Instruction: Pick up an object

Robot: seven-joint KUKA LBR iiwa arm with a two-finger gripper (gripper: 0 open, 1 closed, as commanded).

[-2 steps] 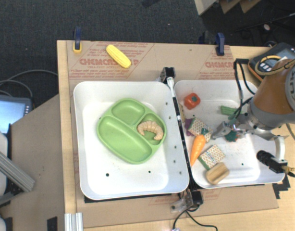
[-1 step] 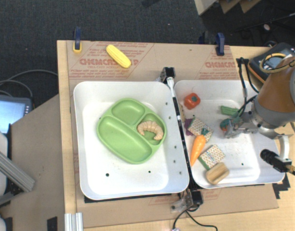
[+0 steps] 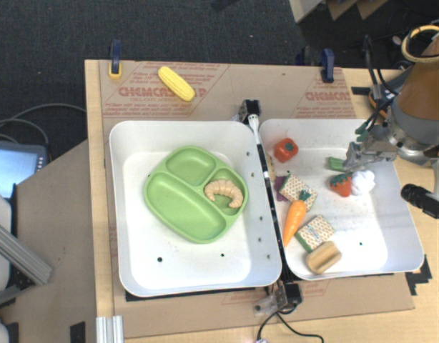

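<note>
At about three o'clock in the right bin (image 3: 391,259), the gripper (image 3: 357,164) hangs over a strawberry (image 3: 341,184), jaw state I cannot tell, so nothing looks picked up yet.

The grey arm with its orange band (image 3: 423,91) reaches in from the right edge, wrist angled downward and leftward. Its metal two-finger gripper (image 3: 355,168) points down, hanging low at the right side of the view.
</note>
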